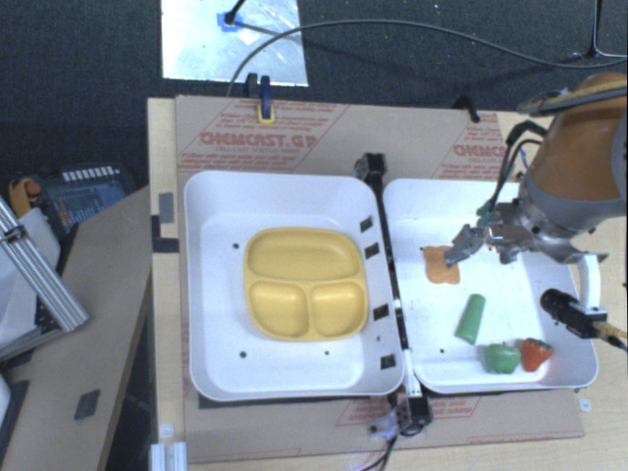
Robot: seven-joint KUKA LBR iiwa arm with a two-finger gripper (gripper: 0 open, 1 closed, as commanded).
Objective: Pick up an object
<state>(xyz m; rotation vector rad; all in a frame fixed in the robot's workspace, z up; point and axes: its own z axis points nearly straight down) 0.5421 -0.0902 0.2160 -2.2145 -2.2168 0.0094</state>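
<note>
Camera view: jaws (459,254), aperture unclear, sit above the orange piece (443,268) in the right bin (432,204).

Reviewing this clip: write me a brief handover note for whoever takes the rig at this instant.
Tool: over the right bin, at the orange flat piece; nothing visibly held.
Right bin also holds a green cylinder, a green round item and a red-orange item.
Left bin holds the yellow divided tray.
Done: approach. Left: grasp and lift.
</note>
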